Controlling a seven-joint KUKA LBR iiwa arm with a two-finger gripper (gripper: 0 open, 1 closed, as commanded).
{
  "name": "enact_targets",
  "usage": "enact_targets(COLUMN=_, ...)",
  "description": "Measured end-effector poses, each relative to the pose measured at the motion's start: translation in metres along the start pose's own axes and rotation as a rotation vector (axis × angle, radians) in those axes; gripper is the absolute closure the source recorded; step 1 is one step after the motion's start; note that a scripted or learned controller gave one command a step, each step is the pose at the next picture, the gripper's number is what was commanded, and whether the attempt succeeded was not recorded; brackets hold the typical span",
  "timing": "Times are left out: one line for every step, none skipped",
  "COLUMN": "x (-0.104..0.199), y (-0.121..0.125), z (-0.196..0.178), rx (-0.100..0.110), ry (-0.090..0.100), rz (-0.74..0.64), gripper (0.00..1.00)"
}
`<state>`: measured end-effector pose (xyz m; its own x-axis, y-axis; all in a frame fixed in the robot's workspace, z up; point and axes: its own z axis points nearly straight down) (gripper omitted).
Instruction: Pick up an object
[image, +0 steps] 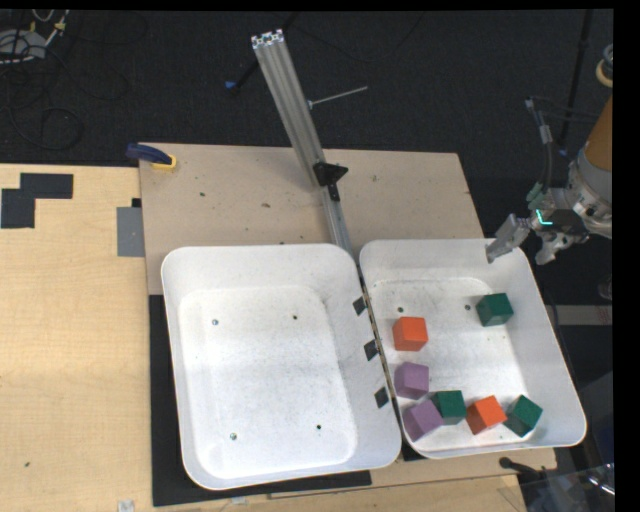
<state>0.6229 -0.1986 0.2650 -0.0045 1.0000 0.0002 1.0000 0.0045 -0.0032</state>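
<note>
The gripper (527, 238) hangs at the far right corner of the right bin (560, 345), just over its rim, fingers spread apart and grasping nothing. The arm (600, 170) comes in from the right edge. Down in the right bin sit 7 blocks. 1 green block (494, 309) lies alone toward the far right side, closest to the gripper. An orange block (410, 333) sits near the bin's left wall, with a purple block (412, 379) just nearer than it. Along the near edge runs a row: a second purple block (423, 417), a green one (450, 404) touching it, an orange one (486, 413), and a green one (523, 414). The left bin (190, 275) sits alongside on the bench (240, 200).
</note>
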Motion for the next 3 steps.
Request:
enact_targets(x=0.000, y=-0.003, z=0.060, rx=-0.001, ry=0.000, rz=0.004, gripper=0.00)
enact_targets(x=0.006, y=-0.005, z=0.105, rx=0.004, ry=0.002, rz=0.003, gripper=0.00)
enact_targets(x=0.008, y=0.008, z=0.149, rx=-0.010, ry=-0.005, rz=-0.001, gripper=0.00)
